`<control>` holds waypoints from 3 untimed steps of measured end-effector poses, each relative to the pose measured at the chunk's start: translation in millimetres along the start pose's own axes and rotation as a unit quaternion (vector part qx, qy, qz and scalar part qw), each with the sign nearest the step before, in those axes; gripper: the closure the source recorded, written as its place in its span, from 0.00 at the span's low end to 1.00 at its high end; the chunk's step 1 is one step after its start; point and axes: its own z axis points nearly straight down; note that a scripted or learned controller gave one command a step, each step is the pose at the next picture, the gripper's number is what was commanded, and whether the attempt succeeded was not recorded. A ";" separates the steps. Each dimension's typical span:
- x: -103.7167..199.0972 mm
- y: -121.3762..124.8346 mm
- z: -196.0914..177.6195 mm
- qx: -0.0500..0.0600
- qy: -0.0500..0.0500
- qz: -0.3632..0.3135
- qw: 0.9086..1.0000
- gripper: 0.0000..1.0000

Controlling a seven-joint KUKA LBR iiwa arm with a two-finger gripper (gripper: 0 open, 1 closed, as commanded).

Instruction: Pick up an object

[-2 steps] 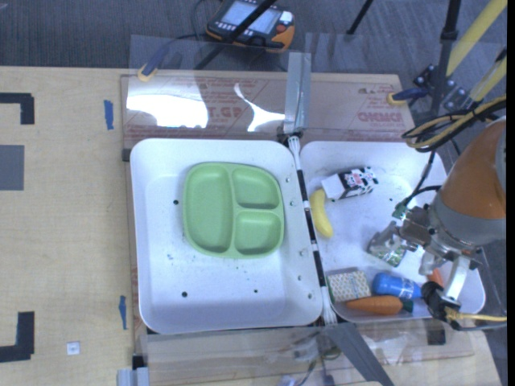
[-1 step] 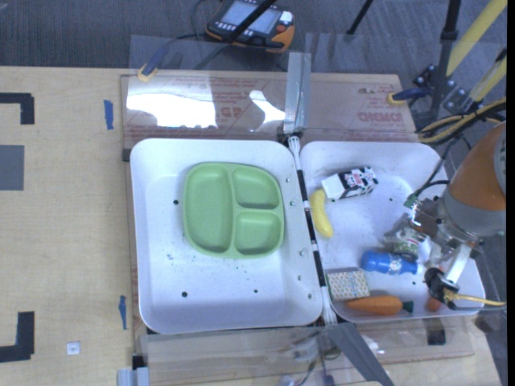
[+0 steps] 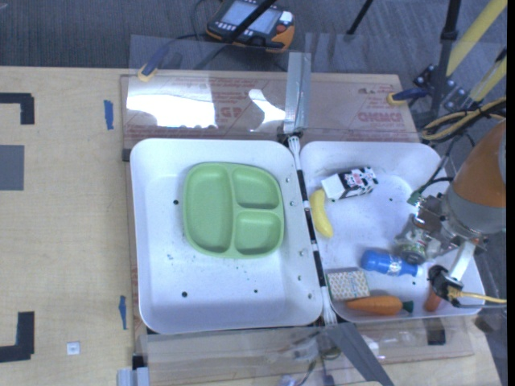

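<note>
The right bin (image 3: pixel 378 219) holds a yellow banana (image 3: pixel 321 213) by its left wall and a black-and-white carton (image 3: pixel 352 182) near the back. A blue bottle-like object (image 3: pixel 384 263) lies on its side toward the front, with a speckled sponge (image 3: pixel 348 283) and an orange carrot (image 3: pixel 374 304) in front of it. My gripper (image 3: pixel 412 246) reaches in from the right and hangs low, right at the blue object's right end. Its tips are hidden among the wrist parts. I see nothing lifted off the bin floor.
The left bin (image 3: pixel 153 240) carries a green divided plate (image 3: pixel 233 209). A raised ridge (image 3: pixel 304 215) separates the two bins. A yellow cable (image 3: pixel 475 297) trails from the wrist over the right bin's front corner. A handheld device (image 3: pixel 249 21) lies behind the bench.
</note>
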 end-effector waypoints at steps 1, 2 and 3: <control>-26.7 -10.5 -33.2 0.002 -0.002 0.159 0.987 1.00; -26.3 -10.6 -33.2 0.002 -0.002 0.158 0.987 0.00; -26.3 -10.6 -33.2 0.002 -0.002 0.158 0.987 0.00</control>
